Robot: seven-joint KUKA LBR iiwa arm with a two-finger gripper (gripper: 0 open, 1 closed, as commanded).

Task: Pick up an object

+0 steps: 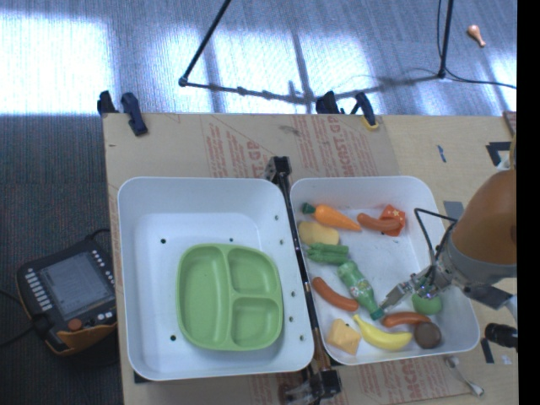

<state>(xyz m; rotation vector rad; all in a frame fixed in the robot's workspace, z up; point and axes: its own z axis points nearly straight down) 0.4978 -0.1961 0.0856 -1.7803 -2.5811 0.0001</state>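
The right bin (422, 194) holds several toy foods. Among them are an orange carrot (336, 218), a red sausage (378, 223), green beans (327, 254), a green bottle (359, 283), a yellow banana (381, 336), a cheese wedge (343, 336) and a brown round piece (428, 335). My gripper (411, 292) is low in this bin near its right side. It sits just above and left of a green round fruit (430, 305), with another red sausage (405, 319) right below. Nothing is visibly held.
The left bin (143, 201) carries a green divided plate (229, 296). A teach pendant (67, 298) lies off the bench at the left. Clamps (133, 112) grip the bench's far edge. Tripod legs stand on the floor behind.
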